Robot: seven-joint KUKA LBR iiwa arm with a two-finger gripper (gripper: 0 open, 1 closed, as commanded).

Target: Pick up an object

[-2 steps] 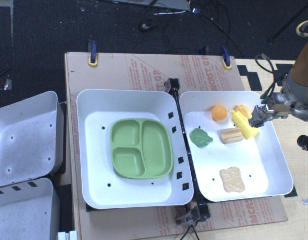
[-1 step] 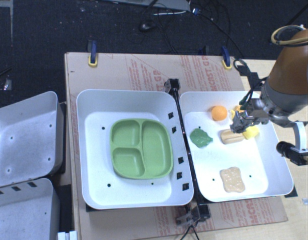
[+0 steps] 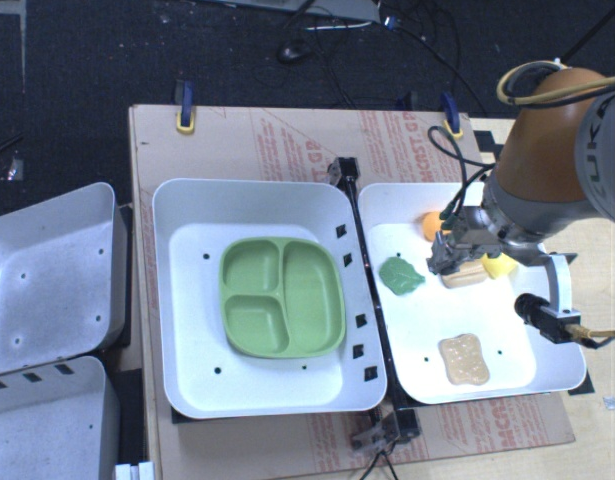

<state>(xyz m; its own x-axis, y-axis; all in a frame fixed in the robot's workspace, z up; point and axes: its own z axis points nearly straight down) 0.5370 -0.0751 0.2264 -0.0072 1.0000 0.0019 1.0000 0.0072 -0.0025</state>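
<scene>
Lowest in the camera view, a beige flat piece [image 3: 464,358] lies near the front wall of the right bin [image 3: 557,373]. Farther back in that bin, the tool [image 3: 449,256] hangs just over a tan block [image 3: 467,275], with a green soft lump [image 3: 400,275] just to its left, an orange ball [image 3: 432,225] right behind it and a yellow piece [image 3: 499,265] touching the block's right end. Whether the tool is wide or narrow cannot be told. A green divided tray [image 3: 283,297] sits in the left bin [image 3: 177,268] on the worktop [image 3: 152,148].
</scene>
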